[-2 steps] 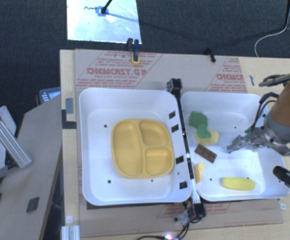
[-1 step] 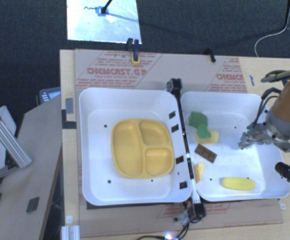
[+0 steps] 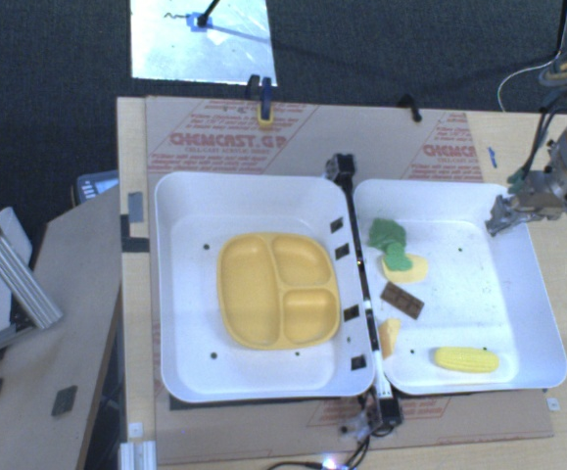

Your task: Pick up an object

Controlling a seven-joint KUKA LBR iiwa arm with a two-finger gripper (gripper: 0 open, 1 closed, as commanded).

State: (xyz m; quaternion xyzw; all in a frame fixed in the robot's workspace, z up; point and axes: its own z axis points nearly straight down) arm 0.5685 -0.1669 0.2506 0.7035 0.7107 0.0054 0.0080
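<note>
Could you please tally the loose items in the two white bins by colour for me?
Yellow: 4, the divided tray, the corn cob, the flat round piece, the small wedge
Green: 1, the leafy piece
Brown: 1, the chocolate bar
Total: 6

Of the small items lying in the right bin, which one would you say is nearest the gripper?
The green piece, up by the divider, is nearest the gripper. The brown block, yellow wedge and corn cob lie lower down.
</note>
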